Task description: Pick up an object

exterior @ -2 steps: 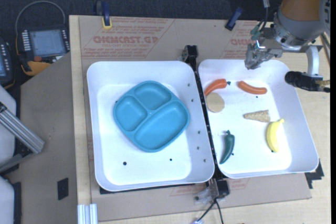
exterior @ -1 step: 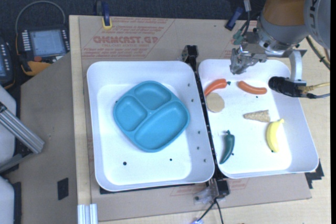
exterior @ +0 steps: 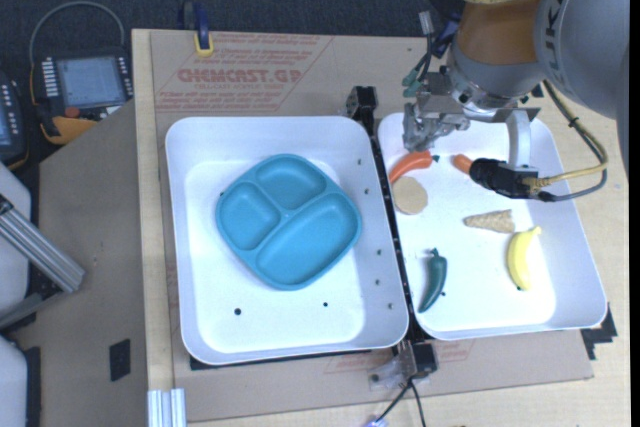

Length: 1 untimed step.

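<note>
1. dark blue-grey carpet lies around the surface, which is topped with a brown printed card sheet. a handheld screen unit with a looped cable lies on the carpet, far off on the side of the tool away from the arm.
2. two shallow white bins sit side by side on the surface. the tool hangs over the right bin, near that bin's far corner next to the dividing wall.
3. the arm enters from the right, its orange band high above the tool.
4. tool state: cannot tell whether it is spread or pressed together, since the wrist hides it from above. nothing is visibly gripped.
5. task thing: an orange carrot lies directly under the tool, tilted, on the bin floor. contact with the tool cannot be made out.
6. a round tan disc lies just nearer the camera than the tool, touching or almost touching the carrot's lower end.
7. a small orange piece lies just beside the tool on the arm side.
8. a tan cone, and beyond it a banana, lie nearer the camera on the arm side.
9. a dark green pepper lies well in front of the tool.
10. the left bin, across the divider from the tool, holds a blue compartment plate, well apart from the tool.
</note>
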Motion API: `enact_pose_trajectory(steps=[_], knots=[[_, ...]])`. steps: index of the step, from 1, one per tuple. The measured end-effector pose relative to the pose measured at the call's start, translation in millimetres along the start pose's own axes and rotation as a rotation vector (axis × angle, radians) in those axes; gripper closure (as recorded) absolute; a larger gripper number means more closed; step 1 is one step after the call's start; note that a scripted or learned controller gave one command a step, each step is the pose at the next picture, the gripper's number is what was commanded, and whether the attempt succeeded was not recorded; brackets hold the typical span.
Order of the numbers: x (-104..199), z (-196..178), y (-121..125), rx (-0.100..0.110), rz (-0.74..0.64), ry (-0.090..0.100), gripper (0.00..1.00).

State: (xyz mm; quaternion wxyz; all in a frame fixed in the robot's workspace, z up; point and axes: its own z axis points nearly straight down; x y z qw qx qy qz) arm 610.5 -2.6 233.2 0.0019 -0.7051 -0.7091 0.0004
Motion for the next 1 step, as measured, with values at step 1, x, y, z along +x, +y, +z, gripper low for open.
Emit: enact_pose_trajectory(steps=[1], knots=[[63.2, 1.7, -12.4, 0.0, -0.001, 0.0, 1.0]])
